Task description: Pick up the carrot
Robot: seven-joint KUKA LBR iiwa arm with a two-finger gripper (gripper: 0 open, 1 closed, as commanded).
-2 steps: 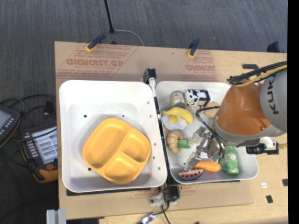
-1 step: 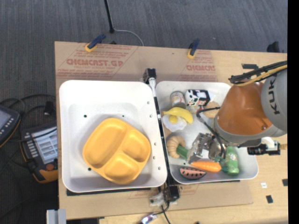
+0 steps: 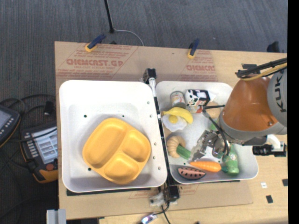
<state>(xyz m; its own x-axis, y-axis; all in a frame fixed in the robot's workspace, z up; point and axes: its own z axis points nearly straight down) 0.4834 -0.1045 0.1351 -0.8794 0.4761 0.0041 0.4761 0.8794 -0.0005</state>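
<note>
Setting: a brown bench (image 3: 93, 64) on grey carpet was seen, bearing two white bins side by side.
Left bin (image 3: 74, 97): a yellow divided plate (image 3: 117, 149) was laid in it, at the lower left of centre.
Right bin (image 3: 247, 164): toy food was crowded in it, among it a banana (image 3: 180, 113), a fried egg (image 3: 172, 121), a watermelon slice (image 3: 190, 173) and a green bottle (image 3: 230, 163).
Carrot (image 3: 205, 166): it was found lying flat near the bin's lower edge, at the lower right of the frame, orange body to the right, just above the watermelon slice and beside the green bottle.
Hand (image 3: 209, 146): it was held just above the carrot; whether its fingers were apart or together could not be told.
Handling: the carrot was judged light, stiff and smooth, likely hard plastic, so some slip was to be expected.
Grasp point: the thick middle of the body, taken across its narrow width, was judged best; the tapered tip was thought likely to squirt free.
Risk: the neighbouring bottle and slice were judged close enough to be nudged.
</note>
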